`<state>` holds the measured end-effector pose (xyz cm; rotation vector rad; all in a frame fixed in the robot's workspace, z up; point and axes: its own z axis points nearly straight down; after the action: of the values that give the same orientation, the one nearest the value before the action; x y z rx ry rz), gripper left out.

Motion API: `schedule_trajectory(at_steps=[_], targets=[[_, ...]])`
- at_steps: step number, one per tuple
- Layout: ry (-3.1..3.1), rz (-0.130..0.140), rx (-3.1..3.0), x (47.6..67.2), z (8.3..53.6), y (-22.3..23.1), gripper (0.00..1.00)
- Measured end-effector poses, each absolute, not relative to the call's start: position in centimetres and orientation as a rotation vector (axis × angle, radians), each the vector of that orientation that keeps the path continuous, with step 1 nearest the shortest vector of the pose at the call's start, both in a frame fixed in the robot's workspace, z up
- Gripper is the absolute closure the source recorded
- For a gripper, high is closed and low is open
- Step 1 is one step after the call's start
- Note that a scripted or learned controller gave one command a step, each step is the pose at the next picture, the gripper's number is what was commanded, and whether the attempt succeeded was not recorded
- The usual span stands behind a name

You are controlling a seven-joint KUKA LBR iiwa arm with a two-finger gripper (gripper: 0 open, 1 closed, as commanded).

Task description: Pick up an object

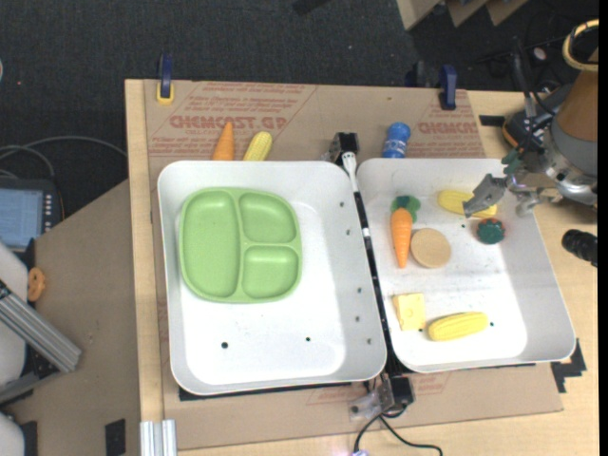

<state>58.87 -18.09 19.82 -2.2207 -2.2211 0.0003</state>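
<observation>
A brown bench top (142,255) printed with faded red lettering holds two shallow white bins side by side, seen from above at a slant. Beyond the bench lies dark grey carpet (190,17), with black cables (57,150) trailing at the left and a metal rail (38,335) at the lower left.

The left bin (275,340) holds a green divided plate (240,245) with three sections. The right bin (532,302) holds a toy carrot (402,236) pointing toward the near side, a round tan disc (430,249) just beside it, a yellow cheese wedge (410,310), a yellow corn cob (458,326) next to the cheese, a yellow piece (454,200) near the far edge, and a small dark green ball (490,233).

Along the far edge of the bench, outside the bins, lie a second carrot (223,142), another corn cob (257,145) and a blue bottle (396,141). Two blue clamps (165,77) grip the bench's far edge.

The grey arm (579,150) reaches in from the right. Its gripper (503,193) hangs over the far right part of the right bin, fingers spread apart, just above the yellow piece and the green ball, with nothing between them.
</observation>
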Motion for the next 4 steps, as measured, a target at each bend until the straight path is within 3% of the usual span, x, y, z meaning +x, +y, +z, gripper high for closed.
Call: schedule_trajectory(at_steps=[1, 2, 3, 4], targets=[[-2.221, 0.004, -2.213, 63.2, 7.7, -16.0, 0.00], [-2.231, 0.006, -2.223, 63.2, 8.8, -9.4, 0.00], [-2.223, -0.002, -2.227, 63.3, 9.7, -9.5, 1.00], [-2.222, -0.001, -2.226, 63.2, 9.6, -9.5, 0.00]])
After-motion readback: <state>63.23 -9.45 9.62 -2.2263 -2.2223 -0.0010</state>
